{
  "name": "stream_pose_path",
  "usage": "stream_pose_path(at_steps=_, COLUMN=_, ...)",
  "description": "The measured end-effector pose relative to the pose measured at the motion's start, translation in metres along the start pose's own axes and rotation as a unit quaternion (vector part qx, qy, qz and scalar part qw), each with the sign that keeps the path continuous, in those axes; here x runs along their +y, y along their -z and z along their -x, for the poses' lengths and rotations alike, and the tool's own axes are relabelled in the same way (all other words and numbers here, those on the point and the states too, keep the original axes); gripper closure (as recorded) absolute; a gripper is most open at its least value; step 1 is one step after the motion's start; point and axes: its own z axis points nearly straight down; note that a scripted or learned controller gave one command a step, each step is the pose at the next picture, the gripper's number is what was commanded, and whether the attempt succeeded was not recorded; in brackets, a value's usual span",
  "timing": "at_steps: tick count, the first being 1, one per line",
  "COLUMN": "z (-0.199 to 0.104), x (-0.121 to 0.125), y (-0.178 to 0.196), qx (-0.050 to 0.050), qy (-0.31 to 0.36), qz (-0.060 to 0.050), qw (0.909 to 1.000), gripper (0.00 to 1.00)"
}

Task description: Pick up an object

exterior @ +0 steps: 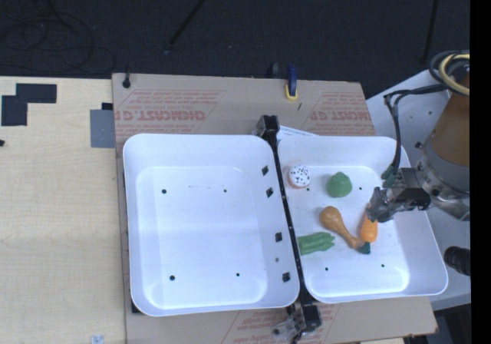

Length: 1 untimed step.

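End effector (377,212) over right bin (418,277)

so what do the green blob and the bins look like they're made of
Green blob: probably soft rubber or foam, matte, with rounded edges and no glare. Right bin and left bin: likely moulded plastic, smooth, white and faintly glossy, with rounded rims.

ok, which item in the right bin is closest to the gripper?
The small orange carrot-like piece, directly under the gripper. The tan gourd-shaped piece, green lump, green pod and white spotted ball lie farther left.
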Motion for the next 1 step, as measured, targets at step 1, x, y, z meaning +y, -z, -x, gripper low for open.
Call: stream_pose_path(at_steps=1, z=-0.0700, x=0.0742, y=0.0536, qx=0.000, qy=0.007, qz=0.007, qw=0.9999, gripper=1.00)
